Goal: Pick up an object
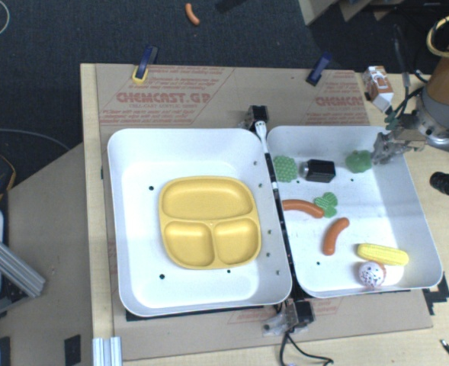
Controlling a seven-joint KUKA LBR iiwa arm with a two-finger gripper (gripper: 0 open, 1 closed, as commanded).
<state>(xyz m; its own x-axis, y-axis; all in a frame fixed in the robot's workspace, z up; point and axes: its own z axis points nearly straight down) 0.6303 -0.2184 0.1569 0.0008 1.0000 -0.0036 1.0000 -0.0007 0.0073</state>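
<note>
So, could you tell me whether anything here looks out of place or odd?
Yes: a small orange piece lies on the dark floor beyond the bench, far from both bins. It resembles the orange sausages in the right bin, so it may have been dropped.

Arm (441, 101): grey metal casing with an orange band above the wrist, rounded flange below in pale grey. Gripper (384, 149): small, grey metallic assembly, detail blurred. Dark cables run along the wrist region. No legible markings or screws can be made out.
</note>
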